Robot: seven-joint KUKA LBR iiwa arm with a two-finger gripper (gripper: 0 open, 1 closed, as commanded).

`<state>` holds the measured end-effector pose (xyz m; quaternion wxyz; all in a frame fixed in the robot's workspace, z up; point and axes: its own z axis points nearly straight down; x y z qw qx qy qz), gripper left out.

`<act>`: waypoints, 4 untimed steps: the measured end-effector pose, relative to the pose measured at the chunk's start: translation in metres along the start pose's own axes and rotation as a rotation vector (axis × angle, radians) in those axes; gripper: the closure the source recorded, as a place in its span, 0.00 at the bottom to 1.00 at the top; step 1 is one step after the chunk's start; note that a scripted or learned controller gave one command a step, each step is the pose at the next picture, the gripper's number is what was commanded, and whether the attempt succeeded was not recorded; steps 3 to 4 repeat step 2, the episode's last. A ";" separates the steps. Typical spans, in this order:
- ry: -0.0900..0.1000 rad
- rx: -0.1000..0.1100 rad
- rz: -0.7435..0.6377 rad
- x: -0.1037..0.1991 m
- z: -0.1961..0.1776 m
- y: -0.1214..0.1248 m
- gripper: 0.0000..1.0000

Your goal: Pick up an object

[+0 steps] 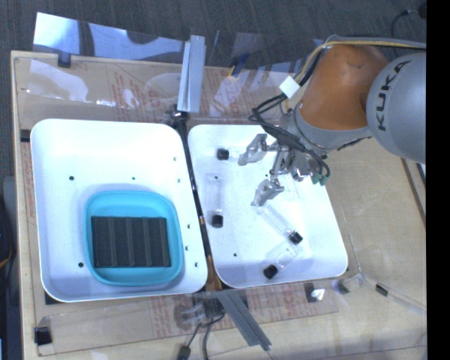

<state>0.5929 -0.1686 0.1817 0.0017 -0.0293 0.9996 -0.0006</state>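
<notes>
My gripper (259,171) hangs over the upper middle of the right bin (322,265), open, with nothing between its fingers (253,151). Several small clear tubes with black caps lie on the bin floor. One tube (213,199) lies along the left wall, its cap toward the front. Another tube (282,225) lies just below the lower finger, apart from it. A third tube (282,261) rests near the front edge. A small black cap (223,154) sits at the back left of the bin, left of the upper finger.
The left bin (52,148) holds a light blue tray (132,201) with a black ridged insert (130,242). A metal bar (190,73) stands behind the seam between the bins. Clear plastic sheeting lies along the back of the bench.
</notes>
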 end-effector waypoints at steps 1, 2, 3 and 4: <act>0.004 -0.002 -0.196 -0.024 0.059 0.040 0.00; -0.028 0.024 -0.480 0.041 0.063 0.062 0.00; -0.028 0.024 -0.480 0.041 0.063 0.062 0.00; -0.028 0.024 -0.480 0.041 0.063 0.062 0.00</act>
